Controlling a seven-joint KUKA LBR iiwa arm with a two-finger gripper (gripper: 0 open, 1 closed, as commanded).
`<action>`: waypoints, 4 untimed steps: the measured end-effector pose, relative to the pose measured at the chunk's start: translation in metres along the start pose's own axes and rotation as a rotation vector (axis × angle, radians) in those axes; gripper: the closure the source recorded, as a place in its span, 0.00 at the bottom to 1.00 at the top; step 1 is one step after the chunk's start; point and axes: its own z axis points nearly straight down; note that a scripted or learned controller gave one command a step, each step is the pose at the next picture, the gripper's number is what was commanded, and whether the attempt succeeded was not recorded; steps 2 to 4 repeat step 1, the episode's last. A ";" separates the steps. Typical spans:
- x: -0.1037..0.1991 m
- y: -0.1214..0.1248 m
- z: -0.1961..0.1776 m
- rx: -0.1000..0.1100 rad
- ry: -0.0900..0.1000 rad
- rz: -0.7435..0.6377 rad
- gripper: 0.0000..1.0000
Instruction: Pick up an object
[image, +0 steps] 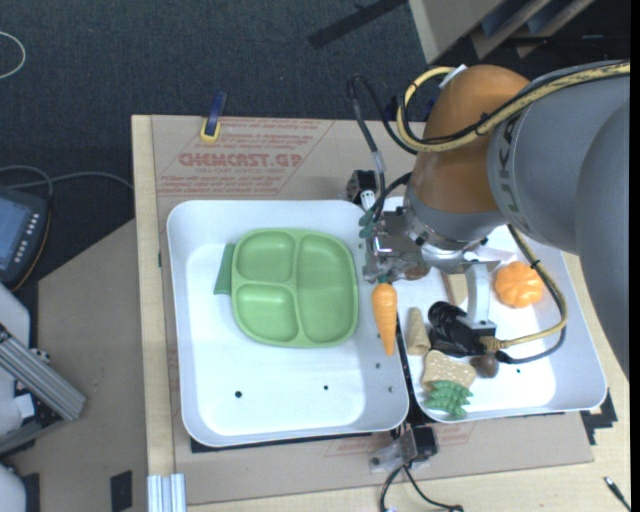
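Directly beneath my gripper (383, 270) hangs the carrot (385, 315); I cannot tell from this view whether I have clamped its top or merely sit above it. The carrot's long axis runs from my wrist toward the near edge of the bench, thick end uppermost, over the ridge between the left bin (200, 400) and the right bin (570, 385). The green divided plate (296, 287) lies just beside it in the left bin.

Orange carrot (385, 314) hangs point-down over the ridge between the bins
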 end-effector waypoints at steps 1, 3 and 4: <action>-0.001 -0.005 -0.001 0.004 0.000 0.003 1.00; -0.001 -0.005 -0.001 0.004 0.000 0.003 1.00; -0.001 -0.005 -0.001 0.004 0.000 0.003 1.00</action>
